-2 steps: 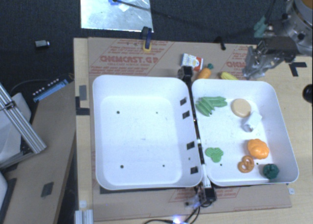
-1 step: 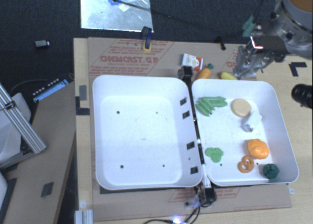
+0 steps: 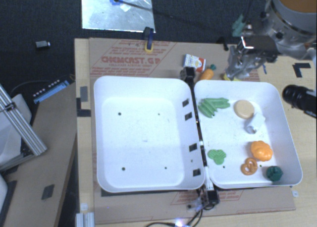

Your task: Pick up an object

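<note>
Nearest the lens, at bottom centre: black clamp with loose wires (image 3: 208, 200), at the front end of the seam between the bins. Just above, side by side on a brown paper-faced board (image 3: 163, 47): left shallow white plastic bin (image 3: 143, 137) and right shallow white plastic bin (image 3: 228, 132), joined by small black clips (image 3: 189, 117). Printed in red across the board's far strip, upper middle of the frame: "CHEMCAST GP", with smaller lines beneath too fine to read. All lying in the right bin: dark green knobbly ball (image 3: 274, 173) in the lower right corner, brown pretzel-shaped toy (image 3: 249, 166) just left of it, round orange fruit toy (image 3: 261, 150) just above those, flat green leafy piece (image 3: 216, 156) near the seam, small pale grey block (image 3: 254, 123) mid-bin, round beige disc (image 3: 243, 108) just above the block, bunch of green bean pods (image 3: 214, 106) to the disc's left. Beyond the far rims, on the board: small white and red packet (image 3: 194, 62), lettering illegible, and an orange carrot-like toy (image 3: 207, 74) beside it. Further left, a yellow and blue clamp (image 3: 148, 40) below a crinkled silver foil sheet (image 3: 118, 2) at upper left. Hanging at upper right, over the board just past the right bin's far rim: metal two-finger gripper (image 3: 242, 67), above no toy, nothing visibly held; released or clenched, cannot tell.
</note>
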Robot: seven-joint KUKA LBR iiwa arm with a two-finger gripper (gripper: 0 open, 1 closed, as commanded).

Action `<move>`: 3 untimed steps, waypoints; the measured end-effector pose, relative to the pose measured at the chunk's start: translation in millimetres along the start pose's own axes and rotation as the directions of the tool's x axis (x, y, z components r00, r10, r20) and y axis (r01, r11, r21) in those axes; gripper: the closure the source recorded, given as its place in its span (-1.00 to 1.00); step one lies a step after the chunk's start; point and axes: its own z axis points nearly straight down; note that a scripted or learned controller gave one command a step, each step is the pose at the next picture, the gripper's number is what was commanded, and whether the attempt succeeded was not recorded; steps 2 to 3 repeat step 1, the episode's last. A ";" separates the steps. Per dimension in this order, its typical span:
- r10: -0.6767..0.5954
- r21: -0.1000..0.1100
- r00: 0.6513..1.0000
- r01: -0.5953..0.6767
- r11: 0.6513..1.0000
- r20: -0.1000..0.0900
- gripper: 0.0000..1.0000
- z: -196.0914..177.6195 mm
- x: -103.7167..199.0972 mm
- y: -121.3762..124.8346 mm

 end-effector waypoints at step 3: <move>0.000 0.000 1.000 0.000 1.000 0.000 1.00 0.1 17.4 0.0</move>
